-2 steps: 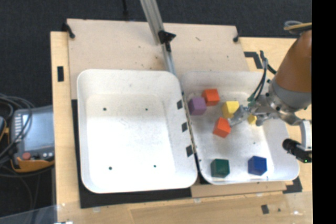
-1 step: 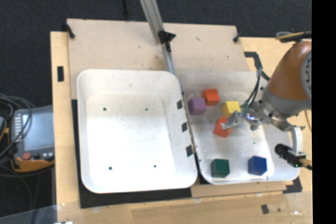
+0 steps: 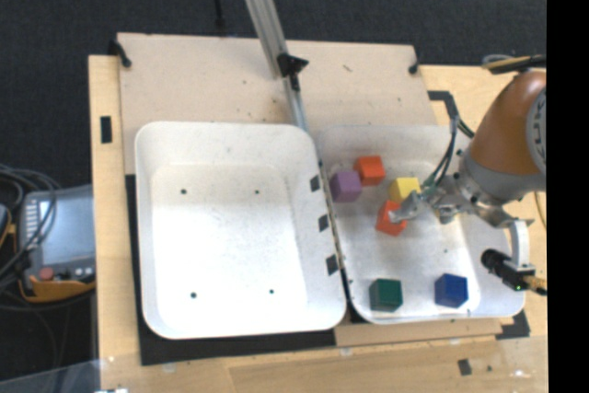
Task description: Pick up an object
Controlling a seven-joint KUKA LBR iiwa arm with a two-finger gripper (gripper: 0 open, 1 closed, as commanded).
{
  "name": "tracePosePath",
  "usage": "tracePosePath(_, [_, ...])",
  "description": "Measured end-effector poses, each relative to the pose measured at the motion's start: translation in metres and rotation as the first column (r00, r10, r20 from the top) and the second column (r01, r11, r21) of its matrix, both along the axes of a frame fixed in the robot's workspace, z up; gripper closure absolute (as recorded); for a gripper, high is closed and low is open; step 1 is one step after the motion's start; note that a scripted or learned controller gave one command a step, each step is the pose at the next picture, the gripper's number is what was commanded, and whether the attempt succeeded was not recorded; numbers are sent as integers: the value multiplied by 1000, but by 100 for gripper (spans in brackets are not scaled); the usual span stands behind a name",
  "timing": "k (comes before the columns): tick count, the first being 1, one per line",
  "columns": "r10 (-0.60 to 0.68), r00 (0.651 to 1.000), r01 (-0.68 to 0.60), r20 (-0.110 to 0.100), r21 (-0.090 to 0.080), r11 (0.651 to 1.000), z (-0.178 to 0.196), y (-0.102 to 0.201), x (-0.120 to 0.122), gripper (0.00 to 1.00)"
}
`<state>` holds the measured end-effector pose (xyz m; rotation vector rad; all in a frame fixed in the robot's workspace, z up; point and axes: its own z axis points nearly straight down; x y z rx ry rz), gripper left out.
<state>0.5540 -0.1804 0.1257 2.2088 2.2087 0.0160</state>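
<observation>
While the fingers [image 3: 402, 213] pinch a red block [image 3: 390, 221], a yellow block [image 3: 403, 190] sits just beside; purple block [image 3: 345, 185] near.

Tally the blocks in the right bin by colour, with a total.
Orange: 1
Purple: 1
Yellow: 1
Red, at the gripper: 1
Green: 1
Blue: 1
Total: 6

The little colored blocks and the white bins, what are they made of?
The blocks, like the blue block and green block, look like painted wood or hard plastic: flat bright colors, sharp edges, little shine. I can't tell which. The left bin looks like thin molded plastic: smooth, rounded corners, raised rim.
</observation>
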Motion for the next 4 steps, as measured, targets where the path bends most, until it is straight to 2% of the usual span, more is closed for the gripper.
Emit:
tracePosePath(1, [-6, 1000, 6, 6, 0, 1000, 11, -1, 2, 100])
tracePosePath(2, [3, 1000, -3, -14, 3, 1000, 55, -5, 4, 100])
tracePosePath(3, [4, 1000, -4, -12, 2, 1000, 109, -6, 6, 100])
tracePosePath(4, [6, 1000, -6, -19, 6, 1000, 101, 42, 16, 100])
